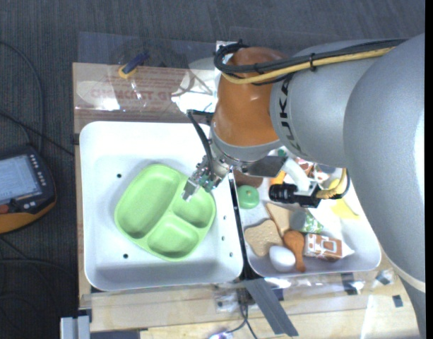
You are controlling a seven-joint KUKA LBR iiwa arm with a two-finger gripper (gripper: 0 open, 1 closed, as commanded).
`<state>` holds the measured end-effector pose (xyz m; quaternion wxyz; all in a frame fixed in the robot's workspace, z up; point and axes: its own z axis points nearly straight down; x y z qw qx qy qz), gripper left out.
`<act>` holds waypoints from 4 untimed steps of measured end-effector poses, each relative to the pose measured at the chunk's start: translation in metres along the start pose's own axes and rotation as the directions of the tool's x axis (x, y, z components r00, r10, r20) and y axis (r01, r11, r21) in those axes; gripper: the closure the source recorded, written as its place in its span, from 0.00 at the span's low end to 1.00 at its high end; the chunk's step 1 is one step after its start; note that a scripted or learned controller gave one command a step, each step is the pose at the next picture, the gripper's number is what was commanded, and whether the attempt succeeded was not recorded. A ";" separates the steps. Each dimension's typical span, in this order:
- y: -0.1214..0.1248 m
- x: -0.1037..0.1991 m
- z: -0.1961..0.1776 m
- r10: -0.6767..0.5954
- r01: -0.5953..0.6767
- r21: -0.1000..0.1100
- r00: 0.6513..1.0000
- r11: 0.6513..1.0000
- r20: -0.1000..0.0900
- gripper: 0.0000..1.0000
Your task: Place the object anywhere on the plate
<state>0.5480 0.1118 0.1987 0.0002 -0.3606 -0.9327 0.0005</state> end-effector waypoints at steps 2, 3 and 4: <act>-0.028 0.059 -0.170 -0.238 0.238 -0.007 0.971 0.971 0.007 1.00; -0.073 0.018 -0.188 -0.570 0.570 -0.001 0.821 0.821 0.007 1.00; -0.043 0.046 -0.221 -0.786 0.786 -0.001 0.618 0.618 0.007 1.00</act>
